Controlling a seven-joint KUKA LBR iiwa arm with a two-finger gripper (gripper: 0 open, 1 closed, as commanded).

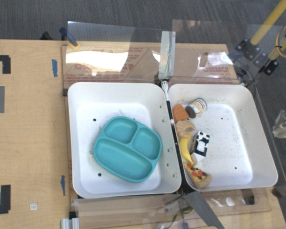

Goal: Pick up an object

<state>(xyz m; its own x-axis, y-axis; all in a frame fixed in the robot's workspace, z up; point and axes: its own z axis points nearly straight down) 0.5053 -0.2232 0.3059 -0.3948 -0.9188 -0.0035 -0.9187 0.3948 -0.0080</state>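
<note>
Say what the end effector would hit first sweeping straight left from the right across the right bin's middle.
Probably the black-and-white toy, beside the banana; the right bin floor before it looks free, though height is unclear.

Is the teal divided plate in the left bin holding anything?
Empty. The teal divided plate lies flat in the left bin, and all three compartments show bare teal.

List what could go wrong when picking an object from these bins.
1. The banana, black-and-white toy and can crowd together against the right bin's left wall, so a grasp may catch a neighbour or hit the wall.
2. The teal plate in the left bin lies flat and wide, probably hard to pinch.
</note>
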